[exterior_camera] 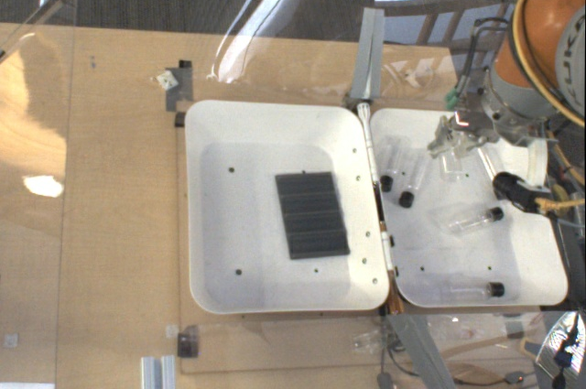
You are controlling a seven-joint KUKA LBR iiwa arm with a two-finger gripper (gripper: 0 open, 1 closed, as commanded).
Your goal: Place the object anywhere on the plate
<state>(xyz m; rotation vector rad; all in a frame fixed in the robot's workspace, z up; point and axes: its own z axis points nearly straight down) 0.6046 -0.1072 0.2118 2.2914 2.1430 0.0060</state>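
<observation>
The gripper [451,145] hangs over the back of the right bin [549,286], its pale, partly see-through fingers pointing down, and whether they are spread or shut cannot be told from this view; nothing can be made out between them. The things to pick are clear tubes with black caps, scattered across that bin's floor. Two tubes [399,178] lie just left of and a little nearer the camera than the gripper, long axes running roughly front to back, caps toward the camera. Another tube [469,219] lies below the gripper, slanted, and a fourth tube [472,291] lies by the near rim. The plate [312,214], a dark ribbed rectangle, sits well apart in the left bin [211,286].
</observation>
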